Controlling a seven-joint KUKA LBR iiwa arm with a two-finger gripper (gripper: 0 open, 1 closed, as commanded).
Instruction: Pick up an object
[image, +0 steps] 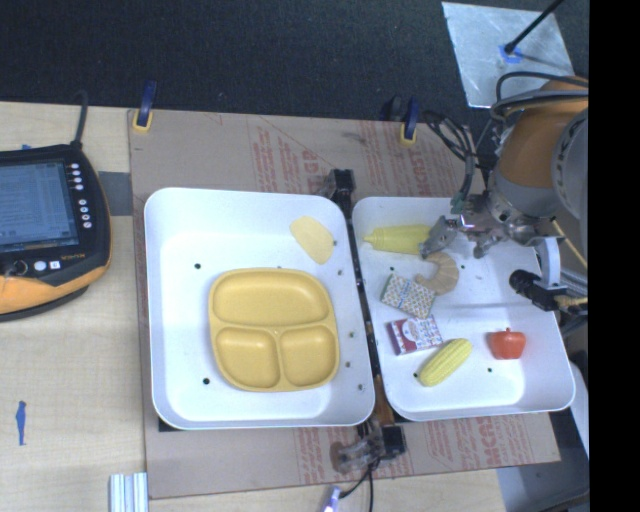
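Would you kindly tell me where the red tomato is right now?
The red tomato lies in the right bin, toward its right side, just right of the nearer corn cob.

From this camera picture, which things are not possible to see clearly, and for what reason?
- Gripper, camera view: small and dark against the right bin; whether it touches the tan curved piece is unclear.
- Arm: cut off by the right edge.
- Small patterned packet and red packet: print too small to read.
- Tablet: cut off by the left edge, screen text blurred.
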